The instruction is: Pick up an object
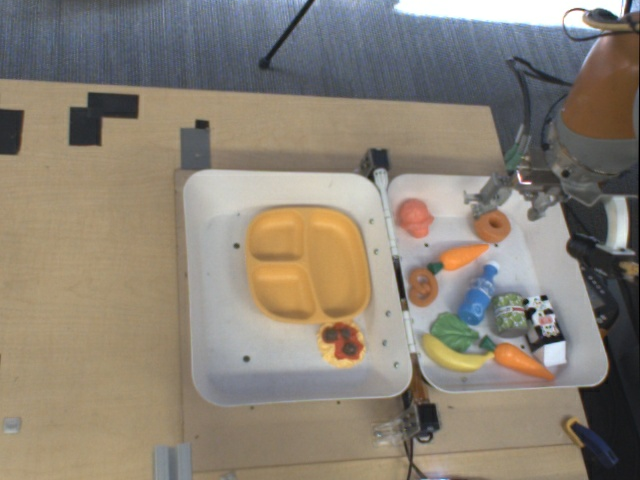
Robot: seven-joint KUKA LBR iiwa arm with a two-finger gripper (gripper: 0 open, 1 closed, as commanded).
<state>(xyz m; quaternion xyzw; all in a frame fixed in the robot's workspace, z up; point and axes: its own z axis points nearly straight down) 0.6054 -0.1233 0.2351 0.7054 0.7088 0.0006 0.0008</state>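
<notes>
My gripper [512, 200] hangs over the back of the right bin [590, 373], open, with nothing between its fingers. Just below it lies a brown doughnut [491, 227]. A pink-red toy [413, 216] sits at the bin's back left. An orange carrot [463, 257], a small pretzel-like ring [422, 286] and a blue bottle [479, 295] lie in the middle. Toward the front are a green can [509, 313], a cow-print carton [545, 330], a second carrot [522, 361], a banana [452, 354] and a green leafy piece [455, 330].
The left bin [215, 368] holds an orange divided plate [305, 263] and a small pizza piece [342, 342] at its front. A ridge with a black clamp [376, 160] separates the two bins. Cables and the arm's body crowd the right side.
</notes>
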